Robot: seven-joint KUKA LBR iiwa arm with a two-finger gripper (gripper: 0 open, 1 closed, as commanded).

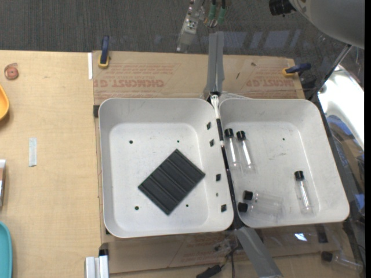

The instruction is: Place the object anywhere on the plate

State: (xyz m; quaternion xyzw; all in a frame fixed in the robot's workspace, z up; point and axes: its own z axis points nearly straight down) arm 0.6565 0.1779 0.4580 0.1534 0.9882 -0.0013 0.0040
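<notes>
- Nearest the camera, right of the plate (171, 180) and a little closer than it, a clear vial (264, 202) lies on its side in the near-left corner of the right bin (330, 155). Two black caps (246, 200) sit at its plate-side end. The glass is too faint for me to tell whether one vial or two lie there.
- Further right of the plate, about level with it, another capped vial (301, 191) lies alone on the right bin's floor. It is well apart from the rest, with its cap pointing away from the camera.
- The plate is a dark, ribbed rectangle lying flat in the left bin (116, 155), turned so that one corner points at the camera. It sits on the near half of that bin's floor and nothing rests on it.
- Right of the plate and slightly farther back, two more vials (239, 150) lie side by side, just inside the right bin's left wall, with their black caps at the far end.
- Both bins stand rim to rim on a sheet of cardboard (162, 77) on the table (46, 155).
- Beyond the plate, a grey bar (215, 62) runs away from the seam between the bins. A blue clamp (104, 44) grips the cardboard's far-left corner, and another (297, 69) grips its far-right corner.
- Farthest off, beyond the plate and high above the bench's far edge, my jaws hang from my arm (330, 4) among cables. They are blurred there, so I cannot tell how far open they are. I see no vial in them, and they touch neither bin.
</notes>
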